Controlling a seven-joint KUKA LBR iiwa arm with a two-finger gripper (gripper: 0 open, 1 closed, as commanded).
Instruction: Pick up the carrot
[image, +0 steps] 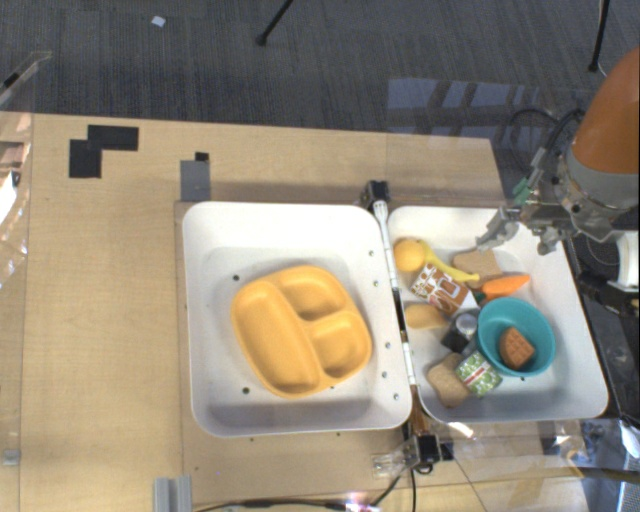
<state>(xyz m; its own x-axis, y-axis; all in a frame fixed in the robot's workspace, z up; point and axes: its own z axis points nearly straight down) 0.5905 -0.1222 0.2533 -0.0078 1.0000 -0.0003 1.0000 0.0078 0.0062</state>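
Grey arm (600, 160) hangs over the right bin (585, 390), claw (520, 232) spread wide above the carrot (505, 285).

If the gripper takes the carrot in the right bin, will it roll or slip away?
The carrot looks smooth and tapered, so it may slip toward its thin end. Being rounded, it could roll if nudged, though the teal bowl just below may stop it. It seems rigid, probably light.

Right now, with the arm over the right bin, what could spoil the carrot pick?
1. The carrot lies wedged among clutter, touching the teal bowl rim and a tan food piece, so a descent may hit or grab a neighbour.
2. The gripper sits above and slightly right of the carrot, near the right bin's far wall; a misaligned drop could miss.
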